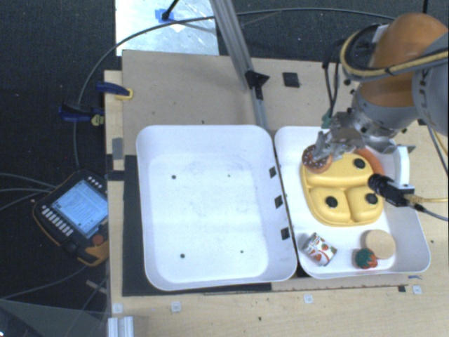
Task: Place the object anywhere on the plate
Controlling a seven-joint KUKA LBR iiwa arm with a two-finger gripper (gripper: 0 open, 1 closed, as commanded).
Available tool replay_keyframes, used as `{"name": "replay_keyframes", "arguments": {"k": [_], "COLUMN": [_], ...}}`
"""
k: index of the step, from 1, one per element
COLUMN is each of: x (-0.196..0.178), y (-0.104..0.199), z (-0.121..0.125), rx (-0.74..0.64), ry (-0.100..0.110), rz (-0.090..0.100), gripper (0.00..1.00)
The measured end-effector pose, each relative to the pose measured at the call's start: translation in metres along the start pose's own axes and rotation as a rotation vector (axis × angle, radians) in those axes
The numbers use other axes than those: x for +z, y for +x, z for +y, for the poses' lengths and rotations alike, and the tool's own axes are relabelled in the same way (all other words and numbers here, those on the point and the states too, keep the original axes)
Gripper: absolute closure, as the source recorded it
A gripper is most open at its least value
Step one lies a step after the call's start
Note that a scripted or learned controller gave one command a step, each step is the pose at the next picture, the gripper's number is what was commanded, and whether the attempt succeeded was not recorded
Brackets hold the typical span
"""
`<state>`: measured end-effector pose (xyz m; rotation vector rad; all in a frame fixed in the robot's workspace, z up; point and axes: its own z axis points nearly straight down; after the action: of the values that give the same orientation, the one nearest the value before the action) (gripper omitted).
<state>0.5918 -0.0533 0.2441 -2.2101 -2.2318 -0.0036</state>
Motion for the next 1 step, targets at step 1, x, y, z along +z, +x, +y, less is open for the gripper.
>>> {"name": "replay_keyframes", "arguments": {"k": [1], "x": [-0.0007], "y": [0.0466], "z": [-0.0203], "rx": [0.0], "ry": [0.002], "rz": [0.0], "gripper": [1.0]}}
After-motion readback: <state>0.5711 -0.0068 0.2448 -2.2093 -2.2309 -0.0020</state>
